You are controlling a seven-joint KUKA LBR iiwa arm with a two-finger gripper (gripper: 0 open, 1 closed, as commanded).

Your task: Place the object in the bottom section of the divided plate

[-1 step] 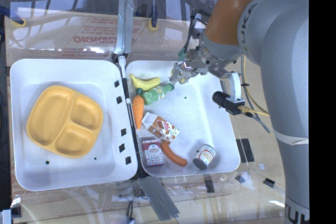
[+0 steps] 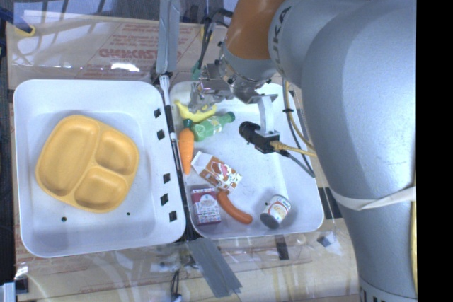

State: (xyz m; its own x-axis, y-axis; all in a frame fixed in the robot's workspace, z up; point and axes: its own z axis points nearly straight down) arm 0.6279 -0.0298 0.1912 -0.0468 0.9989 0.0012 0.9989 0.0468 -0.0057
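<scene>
A yellow divided plate lies in the left white bin, with one large section and two smaller ones. My gripper hangs low over the back left corner of the right bin, just above a yellow toy banana and a green toy. The view does not show anything held in the gripper. The grey arm hides the right side of that bin.
In the right bin, in front of the gripper, lie an orange carrot, a small white and orange carton, a dark red packet, a sausage and a small can. A raised divider with black clips separates the two bins.
</scene>
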